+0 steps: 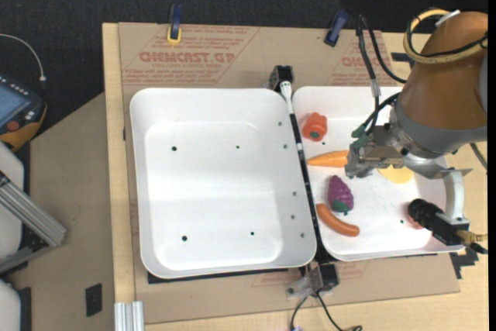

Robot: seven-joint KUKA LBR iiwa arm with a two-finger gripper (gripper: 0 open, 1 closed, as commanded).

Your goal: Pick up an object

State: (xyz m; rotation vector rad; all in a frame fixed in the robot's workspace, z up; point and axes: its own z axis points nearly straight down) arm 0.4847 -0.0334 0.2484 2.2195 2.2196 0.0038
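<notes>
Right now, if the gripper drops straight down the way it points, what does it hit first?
Most likely the carrot: the gripper hangs over its thick end in the right bin. Depth is hard to judge from this slanted view, so it could land on the bin floor beside it.

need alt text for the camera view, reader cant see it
A grey and orange robot arm's claw hangs over the right bin, by a carrot. Nearby lie an orange pepper, purple grapes and a sausage.

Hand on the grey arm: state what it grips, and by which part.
Cannot be told. The hand sits over the thick end of the orange plastic carrot in the right white bin, hiding any contact.
</notes>
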